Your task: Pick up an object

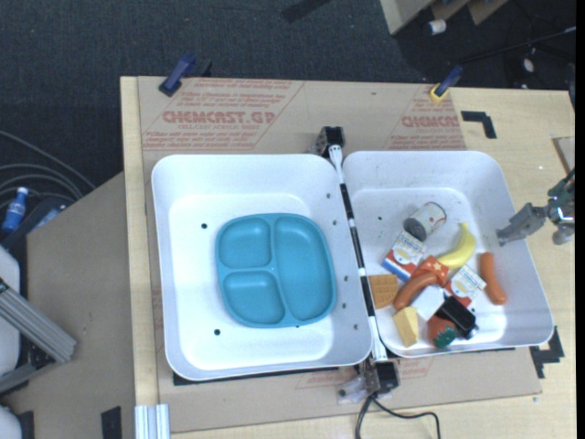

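Note:
The right bin (384, 176) holds a heap of toy food. A yellow banana (460, 247) lies next to an orange sausage (422, 280). A second sausage (493, 277) rests near the right wall. A grey can (422, 220) lies on its side at the back. A cheese wedge (406, 324), a tan cracker (384, 289), a small carton (402, 254) and a black piece (454, 316) with a green bit (443, 337) are toward the front. My gripper (535, 218) comes in at the far right, just outside the bin's right rim, apart from all the objects.
The left bin (183, 245) carries a blue divided plate (274, 270) in its middle. A black divider with clamps (345, 210) joins the two bins. Both stand on a cardboard-covered bench (228, 117); cables lie on the floor at far left.

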Controlling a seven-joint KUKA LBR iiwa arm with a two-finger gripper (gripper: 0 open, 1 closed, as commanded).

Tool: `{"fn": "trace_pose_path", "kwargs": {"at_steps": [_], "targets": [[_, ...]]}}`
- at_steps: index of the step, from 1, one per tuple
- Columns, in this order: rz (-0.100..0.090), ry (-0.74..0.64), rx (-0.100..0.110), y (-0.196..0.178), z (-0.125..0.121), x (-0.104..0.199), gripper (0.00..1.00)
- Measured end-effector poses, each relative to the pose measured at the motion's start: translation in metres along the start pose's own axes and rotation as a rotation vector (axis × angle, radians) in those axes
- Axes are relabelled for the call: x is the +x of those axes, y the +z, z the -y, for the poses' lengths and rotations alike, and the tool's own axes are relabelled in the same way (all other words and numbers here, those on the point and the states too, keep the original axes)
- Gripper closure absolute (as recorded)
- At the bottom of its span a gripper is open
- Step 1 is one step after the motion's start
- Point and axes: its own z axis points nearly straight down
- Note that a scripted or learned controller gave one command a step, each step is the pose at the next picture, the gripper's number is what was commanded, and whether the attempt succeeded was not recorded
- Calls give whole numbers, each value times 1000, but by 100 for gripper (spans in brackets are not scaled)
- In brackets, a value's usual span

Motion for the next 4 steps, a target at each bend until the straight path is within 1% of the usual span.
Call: {"fn": "trace_pose_path", "kwargs": {"at_steps": [1,2,3,4], "targets": [[-1,1,2,132,-22,-19,0],[-6,-3,2,187,-119,-6,0],[-1,-2,-1,187,-159,63,0],[-1,-2,-1,187,-174,115,0]]}}
